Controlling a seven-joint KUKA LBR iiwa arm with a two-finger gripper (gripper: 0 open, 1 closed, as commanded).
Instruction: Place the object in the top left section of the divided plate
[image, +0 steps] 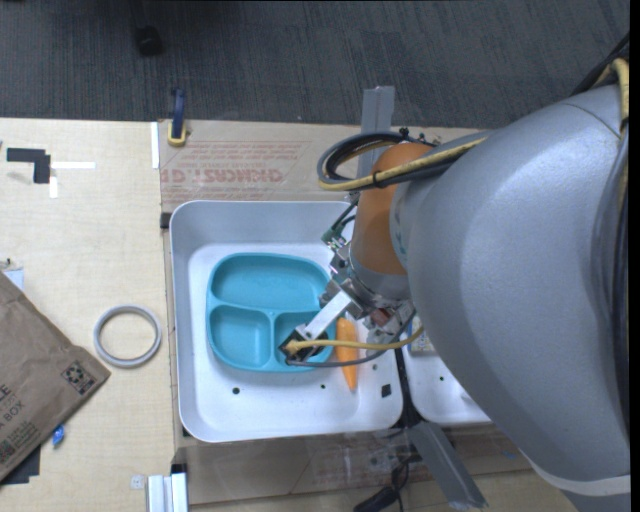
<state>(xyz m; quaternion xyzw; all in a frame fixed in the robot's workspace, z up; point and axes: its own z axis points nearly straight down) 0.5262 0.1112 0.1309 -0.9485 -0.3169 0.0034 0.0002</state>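
A light blue divided plate (262, 300) lies in the left white bin (195, 300). It has one wide section at the top and two smaller ones below. The lower right section is partly covered by the robot's wrist. An orange carrot-shaped object (347, 362) shows just off the plate's right rim, pointing toward the bin's front edge. Its upper end runs under my gripper (352, 312), which hangs over the plate's right edge. I cannot tell whether the object is held or resting on the bin floor.
The big grey arm covers most of the right bin (440, 395). On the bench to the left lie a grey tape ring (127, 333) and a brown cardboard sheet (35, 375). A blue clamp (177, 112) sits at the back.
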